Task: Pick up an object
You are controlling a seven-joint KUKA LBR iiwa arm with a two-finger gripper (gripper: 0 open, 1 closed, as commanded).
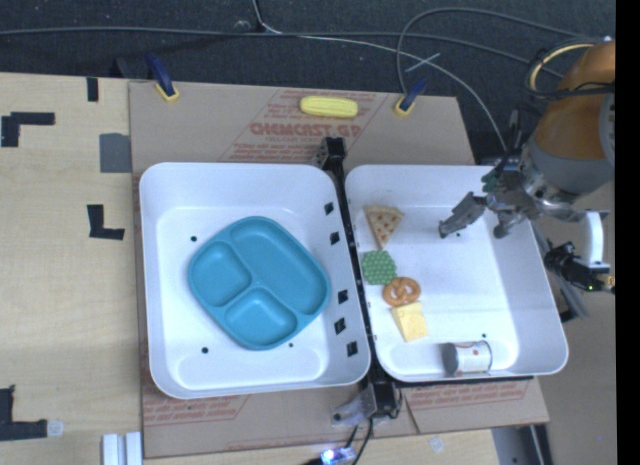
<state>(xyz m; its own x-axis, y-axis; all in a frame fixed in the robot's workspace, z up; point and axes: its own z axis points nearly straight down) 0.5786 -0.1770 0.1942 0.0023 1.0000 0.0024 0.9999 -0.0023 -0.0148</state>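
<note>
Jaws spread apart, nothing between them; gripper hovers over bare floor, upper right of the right bin. Along that bin's left side, top to bottom: waffle wedge, green disc, pretzel, cheese block. Small can lies near the bottom edge. Blue tray sits in left bin.

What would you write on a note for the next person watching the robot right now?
Gripper: open, holding nothing, hovering over the upper right part of the right bin.
Things in the right bin, along its left side from top to bottom: waffle wedge, green round piece, pretzel, yellow cheese block. A small can lies on its side near the front wall.
Left bin: blue divided tray.
A yellow banana-like toy lies on the cardboard behind the bins.
Done: nothing picked up yet.
Left: choose one object, close on it and lift.
</note>
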